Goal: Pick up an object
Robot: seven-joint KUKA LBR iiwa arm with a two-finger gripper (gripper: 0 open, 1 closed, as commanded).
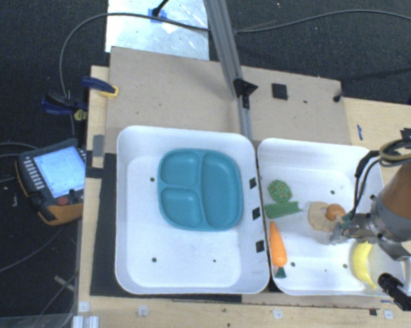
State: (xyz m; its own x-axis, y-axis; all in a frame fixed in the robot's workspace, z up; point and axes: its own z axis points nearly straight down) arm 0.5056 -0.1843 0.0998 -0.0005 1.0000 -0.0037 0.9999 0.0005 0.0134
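Egg-like orange object (335, 211), resting on a pale disc (318, 215) in the right bin (306, 158), lies just beside the hand (340, 230), slightly up and to its left. Whether the hand is released or clenched cannot be told. The low wrist posture suggests an approach to grasp. Banana (362, 262), carrot (277, 244) and broccoli (279, 191) share this bin; a blue divided plate (200, 189) occupies the left bin (135, 189).

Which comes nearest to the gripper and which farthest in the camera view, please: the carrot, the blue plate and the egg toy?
From the gripper, in the right bin:
1. Egg toy, just beside it in the right bin.
2. Carrot, by that bin's left wall.
3. Blue plate, in the left bin.
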